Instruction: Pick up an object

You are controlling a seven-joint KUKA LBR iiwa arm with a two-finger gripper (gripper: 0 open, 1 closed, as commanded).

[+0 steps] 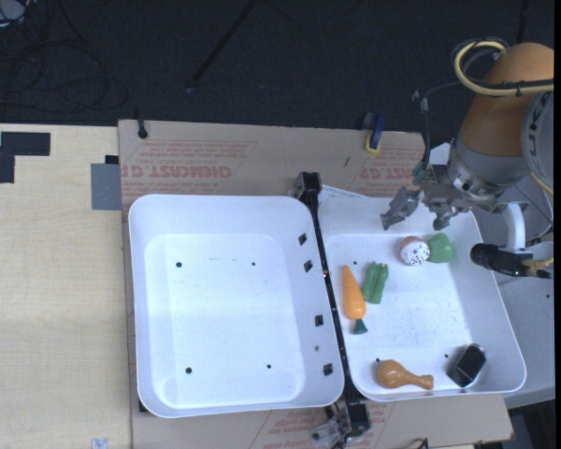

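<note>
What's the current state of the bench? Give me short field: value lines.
gripper: open, over the far end of the right bin, holding nothing
right bin: holds six objects
carrot: near the divider, beside green piece
speckled ball: touching green object, closest to the gripper
yellow-orange gourd shape: near front edge
black object: front right corner
left bin: beside the right bin

Robotics lab: 2 bins (pixel 150 215) (white), loose cables (pixel 37 7)
</note>
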